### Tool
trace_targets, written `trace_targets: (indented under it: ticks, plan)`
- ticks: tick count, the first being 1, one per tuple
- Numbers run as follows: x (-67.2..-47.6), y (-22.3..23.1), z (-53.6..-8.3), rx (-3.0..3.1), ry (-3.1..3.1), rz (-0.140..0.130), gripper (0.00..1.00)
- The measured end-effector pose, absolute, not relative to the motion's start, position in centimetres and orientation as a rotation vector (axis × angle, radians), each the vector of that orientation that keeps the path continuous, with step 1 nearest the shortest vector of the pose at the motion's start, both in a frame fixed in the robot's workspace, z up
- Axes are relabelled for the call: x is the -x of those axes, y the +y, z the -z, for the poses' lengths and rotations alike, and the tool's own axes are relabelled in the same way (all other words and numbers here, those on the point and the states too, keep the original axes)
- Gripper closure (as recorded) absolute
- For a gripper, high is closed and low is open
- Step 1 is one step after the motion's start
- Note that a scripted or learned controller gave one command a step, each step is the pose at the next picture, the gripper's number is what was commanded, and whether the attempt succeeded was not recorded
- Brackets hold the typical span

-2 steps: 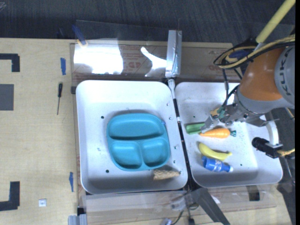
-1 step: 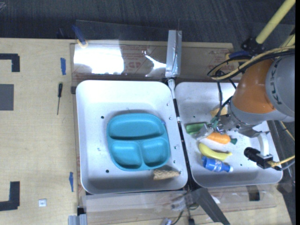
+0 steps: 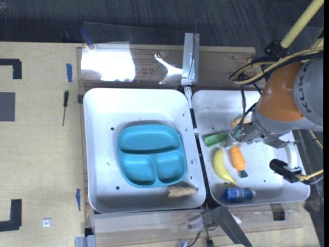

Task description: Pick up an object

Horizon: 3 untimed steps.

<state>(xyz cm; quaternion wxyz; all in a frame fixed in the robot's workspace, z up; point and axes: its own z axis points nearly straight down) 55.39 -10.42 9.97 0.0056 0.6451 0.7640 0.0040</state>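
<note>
The right bin [image 3: 267, 184] holds a green vegetable-like piece [image 3: 216, 138], a yellow banana [image 3: 222, 166], an orange carrot [image 3: 237, 158] with a green top, and a blue bottle [image 3: 237, 194] lying near the front wall. My gripper [image 3: 240, 133] hangs low over this bin, just right of the green piece and directly above the carrot's upper end. The grey wrist and the orange band [image 3: 280, 94] cover the bin's right rear part. I see nothing lifted off the bin floor.
The left bin [image 3: 97, 117] carries a blue divided plate [image 3: 150, 154] and a small brown woven piece [image 3: 181, 191] by its front wall. A metal divider [image 3: 189, 60] stands behind the bins. A black fitting [image 3: 282, 169] and cables hang off the arm at the right.
</note>
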Motion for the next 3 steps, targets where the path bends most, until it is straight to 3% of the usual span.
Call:
trace_targets:
  ticks: [1, 2, 3]
  plan:
    - [-58.2, -4.2, -18.8, -2.125, 2.308, -0.009, 1.00]
    - [-61.5, -3.0, -25.3, -1.792, 2.574, -0.004, 1.00]
    - [-61.0, -11.1, -31.0, -1.336, 2.833, -0.002, 1.00]
